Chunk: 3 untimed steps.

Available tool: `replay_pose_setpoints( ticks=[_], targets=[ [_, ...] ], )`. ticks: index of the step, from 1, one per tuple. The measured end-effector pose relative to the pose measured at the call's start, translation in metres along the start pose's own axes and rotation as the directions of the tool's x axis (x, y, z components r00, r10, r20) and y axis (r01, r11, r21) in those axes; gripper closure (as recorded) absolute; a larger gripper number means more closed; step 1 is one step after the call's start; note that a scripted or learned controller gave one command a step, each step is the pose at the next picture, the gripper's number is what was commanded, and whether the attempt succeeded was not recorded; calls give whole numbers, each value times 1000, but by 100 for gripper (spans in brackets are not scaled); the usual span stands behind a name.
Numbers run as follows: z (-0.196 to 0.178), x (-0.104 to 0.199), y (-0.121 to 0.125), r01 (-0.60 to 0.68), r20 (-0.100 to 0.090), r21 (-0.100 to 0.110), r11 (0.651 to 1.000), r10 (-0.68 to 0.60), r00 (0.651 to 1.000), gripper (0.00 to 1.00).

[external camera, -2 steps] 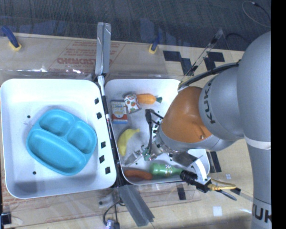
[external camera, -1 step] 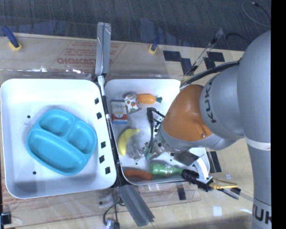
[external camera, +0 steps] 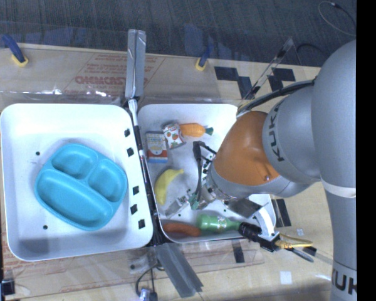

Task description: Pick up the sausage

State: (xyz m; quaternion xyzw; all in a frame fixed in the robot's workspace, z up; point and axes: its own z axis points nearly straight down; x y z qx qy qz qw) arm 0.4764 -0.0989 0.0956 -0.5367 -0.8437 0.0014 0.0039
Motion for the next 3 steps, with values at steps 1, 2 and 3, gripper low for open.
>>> replay_pose_setpoints(
  ticks=[1,2,3],
  targets=[
    [-94,9,17,95,4,-4,995,-95,995,0],
    [-94,9,17,95,4,-3,995,-95,995,0],
    [7,-20,-10,259,2,-2,966,-259,966,0]
  ],
)
